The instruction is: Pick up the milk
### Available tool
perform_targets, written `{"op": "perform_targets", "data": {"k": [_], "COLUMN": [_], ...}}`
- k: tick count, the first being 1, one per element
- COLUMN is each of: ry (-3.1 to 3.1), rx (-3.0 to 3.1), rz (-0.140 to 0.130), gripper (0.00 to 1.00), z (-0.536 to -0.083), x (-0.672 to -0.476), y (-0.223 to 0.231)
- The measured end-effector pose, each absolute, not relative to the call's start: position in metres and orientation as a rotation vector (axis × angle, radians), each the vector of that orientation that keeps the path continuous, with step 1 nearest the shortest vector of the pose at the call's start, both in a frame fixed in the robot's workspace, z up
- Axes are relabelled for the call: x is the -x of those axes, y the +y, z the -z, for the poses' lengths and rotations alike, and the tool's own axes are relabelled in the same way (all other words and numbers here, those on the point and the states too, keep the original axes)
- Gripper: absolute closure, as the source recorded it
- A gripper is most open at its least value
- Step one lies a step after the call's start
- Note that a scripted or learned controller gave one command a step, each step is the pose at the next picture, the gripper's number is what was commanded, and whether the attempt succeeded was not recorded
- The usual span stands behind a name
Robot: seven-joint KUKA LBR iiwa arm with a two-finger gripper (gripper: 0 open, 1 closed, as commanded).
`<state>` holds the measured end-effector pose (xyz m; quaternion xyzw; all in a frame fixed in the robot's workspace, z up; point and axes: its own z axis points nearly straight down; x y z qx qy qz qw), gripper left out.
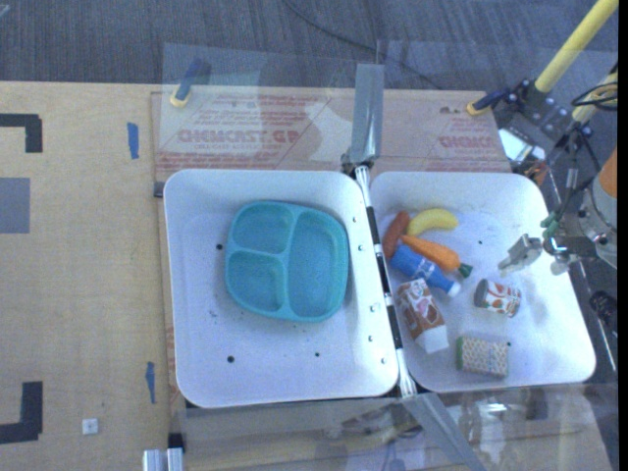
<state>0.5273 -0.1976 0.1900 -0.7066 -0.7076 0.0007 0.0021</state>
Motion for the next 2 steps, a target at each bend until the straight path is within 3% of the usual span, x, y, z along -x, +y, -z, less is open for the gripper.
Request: {"op": "perform_targets", "data": {"k": [1,2], "ry": [-2.317,-2.312], "rx": [2.162,2.167], "rz": [0.014,0.011], "gripper": [0.0,1.0], "z": [-0.1121,-0.1216], "x": [-0.498,-0.4968], "y": [-0.1506,-0.1526]}}
